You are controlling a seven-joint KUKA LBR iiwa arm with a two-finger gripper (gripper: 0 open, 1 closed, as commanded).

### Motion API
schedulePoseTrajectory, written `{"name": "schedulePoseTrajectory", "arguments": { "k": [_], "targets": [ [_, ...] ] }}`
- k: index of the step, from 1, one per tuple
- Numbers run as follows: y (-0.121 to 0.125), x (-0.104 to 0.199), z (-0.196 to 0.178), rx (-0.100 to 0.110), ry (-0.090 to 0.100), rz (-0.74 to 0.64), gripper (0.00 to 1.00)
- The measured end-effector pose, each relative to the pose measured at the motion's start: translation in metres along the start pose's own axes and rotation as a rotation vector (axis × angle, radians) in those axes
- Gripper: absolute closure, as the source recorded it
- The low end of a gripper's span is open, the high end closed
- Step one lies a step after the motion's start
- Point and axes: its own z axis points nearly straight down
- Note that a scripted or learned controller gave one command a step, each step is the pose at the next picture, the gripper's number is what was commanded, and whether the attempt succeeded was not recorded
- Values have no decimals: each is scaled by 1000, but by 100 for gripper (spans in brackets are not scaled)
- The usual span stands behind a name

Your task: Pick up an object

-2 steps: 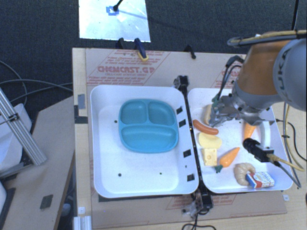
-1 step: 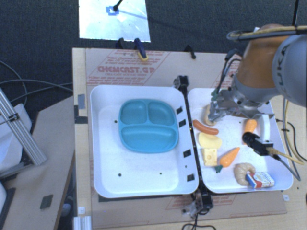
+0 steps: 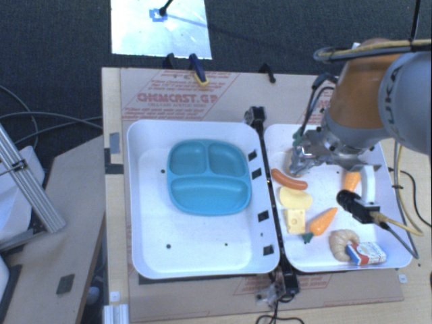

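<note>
Blue against the white left bin (image 3: 145,248), a divided plate (image 3: 208,178) lay by itself, while the right bin (image 3: 398,248) held the toy food: a sausage (image 3: 289,179), a chip (image 3: 295,198), a cheese wedge (image 3: 295,220), a carrot (image 3: 324,221), a croissant (image 3: 342,240) and a small carton (image 3: 366,253). The gripper (image 3: 299,159) hung low just above the sausage with nothing between its fingers; whether they were spread or closed could not be told.

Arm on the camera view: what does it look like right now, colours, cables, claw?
The arm is bulky, rounded and grey, with a broad orange band above the wrist. Thin dark cables loop beside the wrist. The claw is small, metallic and silver-grey, with dark fittings.
</note>
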Motion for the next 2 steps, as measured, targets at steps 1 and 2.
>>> {"name": "schedulePoseTrajectory", "arguments": {
  "k": [1, 2],
  "targets": [
    [-6, -14, -12, -1, 0, 6, 100],
    [-12, -10, 4, 1, 0, 6, 100]
  ]
}}
